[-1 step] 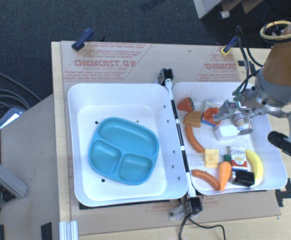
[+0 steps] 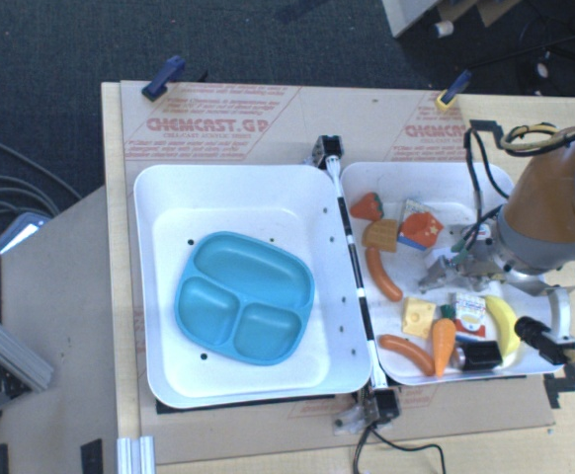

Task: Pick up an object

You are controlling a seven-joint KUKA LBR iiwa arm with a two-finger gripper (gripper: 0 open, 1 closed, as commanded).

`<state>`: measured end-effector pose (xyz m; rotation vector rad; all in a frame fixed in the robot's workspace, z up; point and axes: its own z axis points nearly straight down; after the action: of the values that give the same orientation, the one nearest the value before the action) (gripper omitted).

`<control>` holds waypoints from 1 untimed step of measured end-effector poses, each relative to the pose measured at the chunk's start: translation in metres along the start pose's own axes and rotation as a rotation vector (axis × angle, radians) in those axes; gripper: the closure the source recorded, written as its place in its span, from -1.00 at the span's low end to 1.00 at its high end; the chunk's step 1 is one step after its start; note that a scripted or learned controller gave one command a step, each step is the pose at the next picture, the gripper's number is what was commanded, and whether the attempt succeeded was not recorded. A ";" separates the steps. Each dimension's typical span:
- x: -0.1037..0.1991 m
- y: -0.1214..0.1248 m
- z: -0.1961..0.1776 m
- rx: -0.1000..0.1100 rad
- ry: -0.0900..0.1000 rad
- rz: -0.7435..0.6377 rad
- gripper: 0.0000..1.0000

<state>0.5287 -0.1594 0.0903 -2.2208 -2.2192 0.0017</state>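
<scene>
Small plastic toy foods (image 2: pixel 421 294) in right white bin (image 2: pixel 391 178): approach step.
End effector (image 2: pixel 457 268) low among them; grip state cannot be determined. Next: centre over one item, then close.

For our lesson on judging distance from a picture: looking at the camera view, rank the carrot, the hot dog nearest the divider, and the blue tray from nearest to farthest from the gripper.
From the gripper:
1. Carrot, right bin, just toward the front edge.
2. Hot dog, right bin, beside the divider.
3. Blue tray, across in the left bin.
</scene>
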 end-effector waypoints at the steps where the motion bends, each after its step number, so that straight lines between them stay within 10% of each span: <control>1: 0.021 0.061 0.006 -0.003 0.000 -0.002 -1.00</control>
<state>0.5894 -0.1382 0.0846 -2.2203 -2.2227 -0.0006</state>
